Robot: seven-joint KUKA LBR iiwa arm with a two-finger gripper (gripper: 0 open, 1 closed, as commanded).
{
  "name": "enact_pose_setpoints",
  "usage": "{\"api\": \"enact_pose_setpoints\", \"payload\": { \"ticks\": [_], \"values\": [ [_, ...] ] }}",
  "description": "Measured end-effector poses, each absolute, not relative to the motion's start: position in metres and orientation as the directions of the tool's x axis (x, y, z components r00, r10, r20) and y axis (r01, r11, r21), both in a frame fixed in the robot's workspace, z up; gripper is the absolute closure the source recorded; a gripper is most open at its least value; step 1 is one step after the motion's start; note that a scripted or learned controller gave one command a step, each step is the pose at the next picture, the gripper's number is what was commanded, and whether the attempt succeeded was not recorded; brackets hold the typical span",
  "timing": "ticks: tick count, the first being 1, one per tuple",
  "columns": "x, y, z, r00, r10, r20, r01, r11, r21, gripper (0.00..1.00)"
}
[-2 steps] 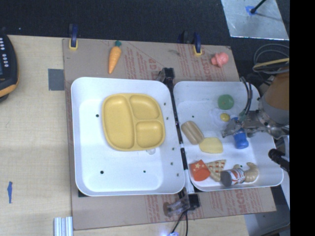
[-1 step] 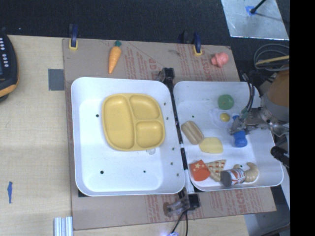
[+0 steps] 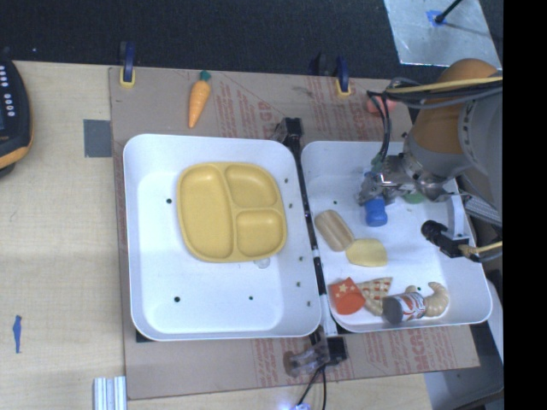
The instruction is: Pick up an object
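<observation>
The gripper (image 3: 377, 196) is low in the right bin (image 3: 479, 314), right over a small blue thing (image 3: 375, 213) and maybe touching it. I can't tell if it has hold of it. Next it needs to squeeze and lift

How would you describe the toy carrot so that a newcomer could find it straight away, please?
Start from the left white bin, which holds a yellow divided plate. Look beyond its far edge, onto the brown board outside both bins. The carrot lies there alone: small, orange, with a green top, and the one toy outside the bins.
</observation>
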State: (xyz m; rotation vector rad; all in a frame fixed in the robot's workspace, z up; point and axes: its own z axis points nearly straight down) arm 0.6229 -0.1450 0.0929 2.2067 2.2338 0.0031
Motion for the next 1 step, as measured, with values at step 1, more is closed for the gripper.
{"api": "enact_pose_setpoints", "payload": {
  "ticks": [1],
  "values": [
    [0.5970,-0.0712,0.1989,-0.011,1.000,0.002,1.000,0.011,0.007,1.00]
  ]
}}
